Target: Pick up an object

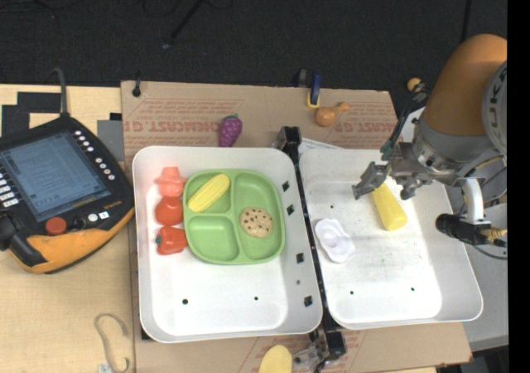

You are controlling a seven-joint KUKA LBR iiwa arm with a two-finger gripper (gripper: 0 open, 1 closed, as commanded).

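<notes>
My gripper (387, 186) hangs over the upper middle of the right bin (431, 305), fingers spread apart and open. Below it a yellow block (390, 208) lies slanted on the bin floor, its upper end between the two fingertips (363, 188). The fingers are not closed on it. A small white object (333, 239) rests to the lower left of the block, near the bin's left wall.
The left bin (215, 305) holds a green divided plate (224, 239) with a yellow corn (207, 191) and a cookie (257, 220); pink and red toys (169, 211) lie beside it. Behind the bins sit a purple toy (230, 129) and an orange one (330, 114). A teach pendant (58, 189) lies far left.
</notes>
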